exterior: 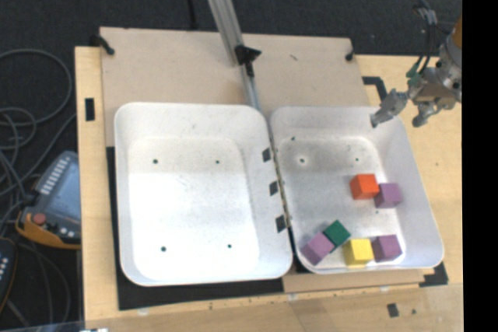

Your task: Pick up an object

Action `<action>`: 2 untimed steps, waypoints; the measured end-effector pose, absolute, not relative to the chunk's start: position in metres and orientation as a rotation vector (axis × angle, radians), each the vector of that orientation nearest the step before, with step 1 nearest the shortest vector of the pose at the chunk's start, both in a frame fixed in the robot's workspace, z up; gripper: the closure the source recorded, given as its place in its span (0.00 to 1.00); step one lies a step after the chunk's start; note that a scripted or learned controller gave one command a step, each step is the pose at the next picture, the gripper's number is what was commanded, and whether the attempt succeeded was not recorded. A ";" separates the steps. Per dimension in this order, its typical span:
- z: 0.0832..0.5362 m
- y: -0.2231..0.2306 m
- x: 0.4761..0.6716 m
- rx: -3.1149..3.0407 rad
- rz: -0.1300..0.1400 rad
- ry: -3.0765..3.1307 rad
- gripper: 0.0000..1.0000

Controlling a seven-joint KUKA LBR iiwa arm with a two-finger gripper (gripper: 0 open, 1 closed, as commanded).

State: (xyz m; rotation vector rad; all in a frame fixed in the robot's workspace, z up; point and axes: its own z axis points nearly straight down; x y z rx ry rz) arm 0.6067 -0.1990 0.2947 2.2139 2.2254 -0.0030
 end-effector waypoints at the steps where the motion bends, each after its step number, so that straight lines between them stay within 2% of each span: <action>1: 0.198 -0.214 0.555 2.228 -0.009 2.223 0.00; 2: 0.214 -0.215 0.558 2.221 0.003 2.214 1.00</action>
